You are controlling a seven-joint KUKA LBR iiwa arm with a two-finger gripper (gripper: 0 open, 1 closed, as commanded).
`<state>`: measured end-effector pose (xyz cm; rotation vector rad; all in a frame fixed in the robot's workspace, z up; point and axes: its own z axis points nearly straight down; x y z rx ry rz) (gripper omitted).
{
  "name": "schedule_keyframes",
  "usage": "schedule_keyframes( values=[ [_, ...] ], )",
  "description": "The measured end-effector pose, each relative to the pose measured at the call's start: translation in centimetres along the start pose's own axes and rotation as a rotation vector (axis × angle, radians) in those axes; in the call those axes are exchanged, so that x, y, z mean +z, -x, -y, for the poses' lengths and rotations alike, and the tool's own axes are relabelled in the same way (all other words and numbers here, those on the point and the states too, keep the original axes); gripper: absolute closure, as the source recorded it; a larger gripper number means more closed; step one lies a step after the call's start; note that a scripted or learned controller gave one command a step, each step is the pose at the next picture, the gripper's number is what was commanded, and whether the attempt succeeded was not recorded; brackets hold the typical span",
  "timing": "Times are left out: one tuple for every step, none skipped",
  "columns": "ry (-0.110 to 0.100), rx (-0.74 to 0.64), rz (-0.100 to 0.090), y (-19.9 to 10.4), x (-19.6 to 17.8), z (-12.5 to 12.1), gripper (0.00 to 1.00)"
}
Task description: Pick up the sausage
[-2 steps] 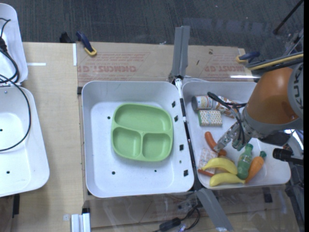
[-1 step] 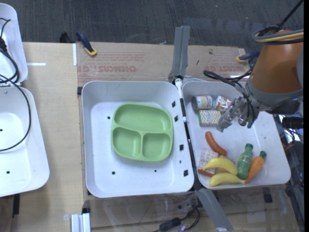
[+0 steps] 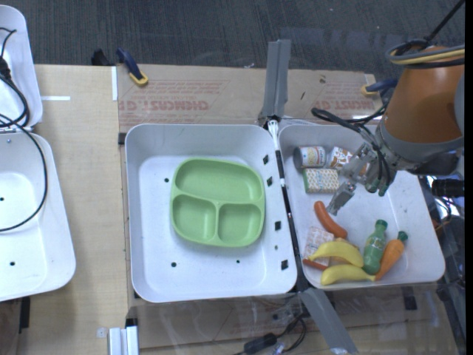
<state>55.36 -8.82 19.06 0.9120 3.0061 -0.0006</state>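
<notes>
Two white bins sit side by side on the bench. The left bin [image 3: 140, 220] holds a green tray [image 3: 218, 202] with three compartments, lying flat near the bin's middle. The right bin [image 3: 429, 265] holds several small items. At its far side a can [image 3: 311, 156] lies on its side, with a speckled packet [image 3: 321, 180] just in front of it. The sausage [image 3: 329, 220], orange-red, lies at a slant near the bin's middle, its upper end close below the gripper. Toward the near wall lie two bananas [image 3: 341, 261], one in front of the other, with a green bottle [image 3: 375, 245] and a carrot [image 3: 392, 255] just to their right. A pale packet [image 3: 318, 237] lies between the sausage and the bananas, partly covered by them.

The arm [image 3: 421, 106] enters from the right, its orange band over the right bin's far corner. The gripper [image 3: 346, 193] points down and to the left over the bin, above the sausage's upper end. Nothing is seen between its fingers; whether they are spread or closed cannot be told from this slant.

The wrist and cables hide part of the bin's far right side. A small red item under the bananas' left end is too covered to identify.
</notes>
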Motion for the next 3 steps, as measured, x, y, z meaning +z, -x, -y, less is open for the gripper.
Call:
schedule_keyframes(
  values=[
    [0.001,-0.196,0.002,3.3,0.0,-1.9,0.0],
    [0.006,-0.036,0.01,2.9,9.3,0.0,0.0],
    [0.01,-0.034,0.023,3.3,8.2,-0.1,1.0]
  ],
)
